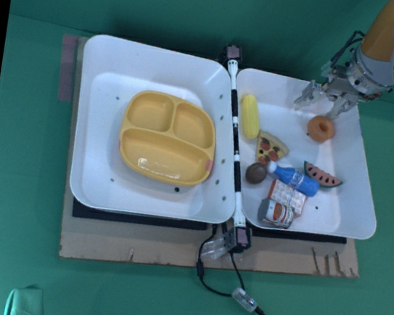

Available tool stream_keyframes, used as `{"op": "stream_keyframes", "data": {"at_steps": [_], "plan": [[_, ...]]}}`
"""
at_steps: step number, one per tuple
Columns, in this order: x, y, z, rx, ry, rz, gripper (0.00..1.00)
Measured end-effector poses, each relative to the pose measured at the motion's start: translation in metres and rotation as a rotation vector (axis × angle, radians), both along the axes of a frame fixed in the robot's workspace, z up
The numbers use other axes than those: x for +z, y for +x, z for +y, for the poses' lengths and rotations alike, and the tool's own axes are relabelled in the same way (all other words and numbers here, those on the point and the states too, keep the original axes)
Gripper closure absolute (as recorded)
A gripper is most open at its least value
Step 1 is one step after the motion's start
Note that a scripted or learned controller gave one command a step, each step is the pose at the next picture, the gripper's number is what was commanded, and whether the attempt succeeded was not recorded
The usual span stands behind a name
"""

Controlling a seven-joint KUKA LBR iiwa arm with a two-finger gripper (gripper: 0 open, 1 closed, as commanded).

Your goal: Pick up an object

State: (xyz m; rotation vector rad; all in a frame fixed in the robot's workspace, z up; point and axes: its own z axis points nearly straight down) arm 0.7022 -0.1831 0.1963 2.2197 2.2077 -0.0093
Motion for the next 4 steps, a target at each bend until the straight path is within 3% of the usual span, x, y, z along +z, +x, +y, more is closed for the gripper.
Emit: {"op": "stream_keyframes", "data": {"at_steps": [1, 3, 4], "plan": [[-0.004, -0.002, 0.007, -0.003, -0.008, 0.001, 0.0], [-0.009, -0.002, 0.08, -0.001, -0.005, 0.009, 0.0], [-0.009, -0.002, 0.08, -0.001, -0.004, 0.009, 0.0]]}}
